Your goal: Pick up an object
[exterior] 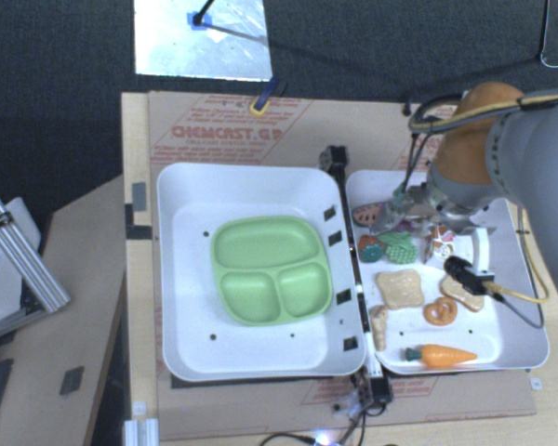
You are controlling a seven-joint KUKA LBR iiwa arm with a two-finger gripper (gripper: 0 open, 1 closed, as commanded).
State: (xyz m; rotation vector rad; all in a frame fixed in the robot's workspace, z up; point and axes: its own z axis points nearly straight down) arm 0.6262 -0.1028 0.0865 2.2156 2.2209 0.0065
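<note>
While the gripper hangs low in the right bin over the green toy just up from the toast slice, probably mid-reach, I cannot tell its jaw state, so the next move calls for a confirmed closure before lifting.

The flat brown cardboard sheet under both bins carries red print near the bench's far edge reading "CHEMCAST GP"; smaller red lines around it are too blurred to read.
</note>
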